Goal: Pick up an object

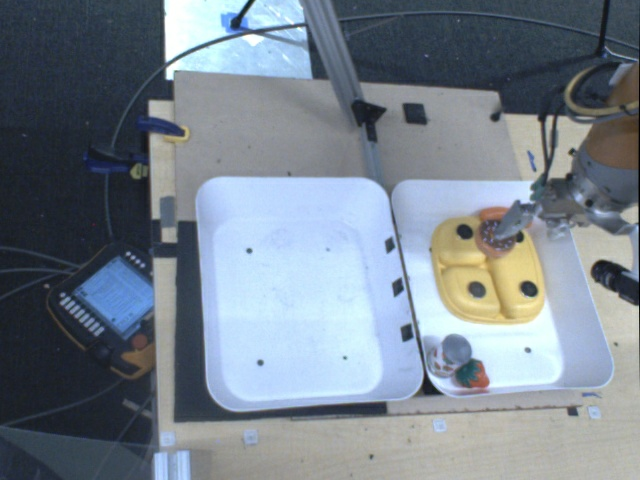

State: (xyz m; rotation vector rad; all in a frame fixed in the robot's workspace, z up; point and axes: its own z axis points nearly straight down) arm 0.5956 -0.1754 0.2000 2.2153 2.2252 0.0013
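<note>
A large yellow moulded piece with dark round spots lies in the middle of the right bin. At its upper edge sits a small orange and brown ring-like object. My gripper reaches in from the right and slants down onto that small object, its tip right at it. In the right bin's front left corner lie a grey ball and a small orange and green toy.
The left bin stands beside the right one, with black clips along the shared wall. A slanted metal pole crosses the back of the bench. A teach pendant lies on the floor at far left.
</note>
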